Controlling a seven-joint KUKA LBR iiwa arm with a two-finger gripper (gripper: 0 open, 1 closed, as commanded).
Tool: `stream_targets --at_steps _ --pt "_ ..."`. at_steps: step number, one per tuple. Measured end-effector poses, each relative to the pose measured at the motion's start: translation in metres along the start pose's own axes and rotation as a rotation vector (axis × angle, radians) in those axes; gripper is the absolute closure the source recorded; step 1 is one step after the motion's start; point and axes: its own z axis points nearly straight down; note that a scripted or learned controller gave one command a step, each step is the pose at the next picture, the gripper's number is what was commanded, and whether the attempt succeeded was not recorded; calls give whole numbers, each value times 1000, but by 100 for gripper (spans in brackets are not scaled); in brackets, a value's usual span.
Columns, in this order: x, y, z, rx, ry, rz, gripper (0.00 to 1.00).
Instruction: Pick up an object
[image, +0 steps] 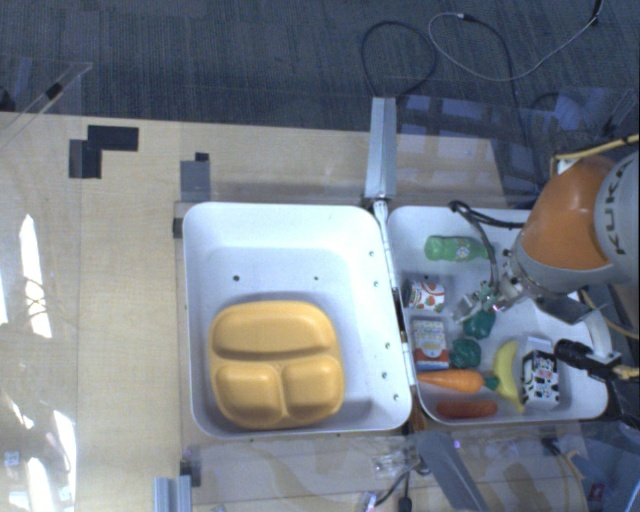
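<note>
Right now the gripper (483, 303) hangs low in the right bin (590, 408) just above a dark green object (478, 323) — whether its fingers are spread or closed, I cannot tell. Best to descend straight, clear of the banana (507, 371).

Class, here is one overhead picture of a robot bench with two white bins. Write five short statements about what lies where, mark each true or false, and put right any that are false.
1. A yellow tray with three compartments lies in the left bin. True.
2. The carrot lies in the left bin. False: it lies in the right bin, near the front edge.
3. The green bottle lies near the back of the right bin. True.
4. The banana rests on the yellow tray. False: it lies in the right bin, right of the carrot.
5. The gripper is over the left bin. False: it is over the right bin.
</note>
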Motion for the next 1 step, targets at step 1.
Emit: stream_targets --at_steps 1 --pt "-20 30 -117 17 1 452 100"
